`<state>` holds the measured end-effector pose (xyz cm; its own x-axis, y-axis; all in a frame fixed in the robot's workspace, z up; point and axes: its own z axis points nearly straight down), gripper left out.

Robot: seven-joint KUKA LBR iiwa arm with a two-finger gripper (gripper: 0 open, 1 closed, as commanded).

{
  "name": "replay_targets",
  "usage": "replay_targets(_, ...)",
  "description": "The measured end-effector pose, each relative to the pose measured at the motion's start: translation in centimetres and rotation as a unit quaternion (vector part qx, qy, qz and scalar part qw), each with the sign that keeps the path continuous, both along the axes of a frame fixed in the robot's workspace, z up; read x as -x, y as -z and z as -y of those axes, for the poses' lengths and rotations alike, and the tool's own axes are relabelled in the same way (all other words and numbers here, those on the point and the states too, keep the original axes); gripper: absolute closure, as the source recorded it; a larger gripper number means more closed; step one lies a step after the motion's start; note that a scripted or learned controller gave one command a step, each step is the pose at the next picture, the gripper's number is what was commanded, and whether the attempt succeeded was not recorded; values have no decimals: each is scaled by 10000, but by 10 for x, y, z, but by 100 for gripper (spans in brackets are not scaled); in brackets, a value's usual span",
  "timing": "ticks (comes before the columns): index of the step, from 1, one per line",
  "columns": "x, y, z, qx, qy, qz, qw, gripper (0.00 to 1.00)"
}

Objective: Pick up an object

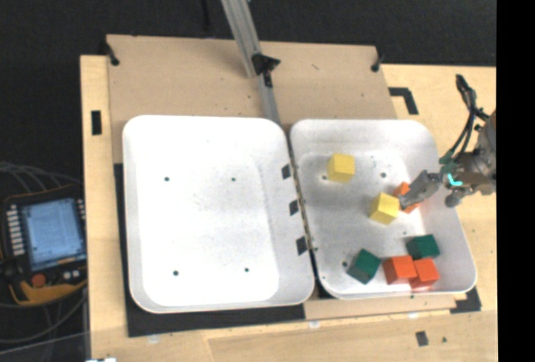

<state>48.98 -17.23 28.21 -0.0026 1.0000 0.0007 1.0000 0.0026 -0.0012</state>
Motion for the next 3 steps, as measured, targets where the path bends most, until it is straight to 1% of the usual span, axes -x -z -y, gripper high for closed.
replay_targets(1,-1,-2,0,6,11,22,10000,0)
replay_targets(3,-11,85,-11,6,33,11,10000,0)
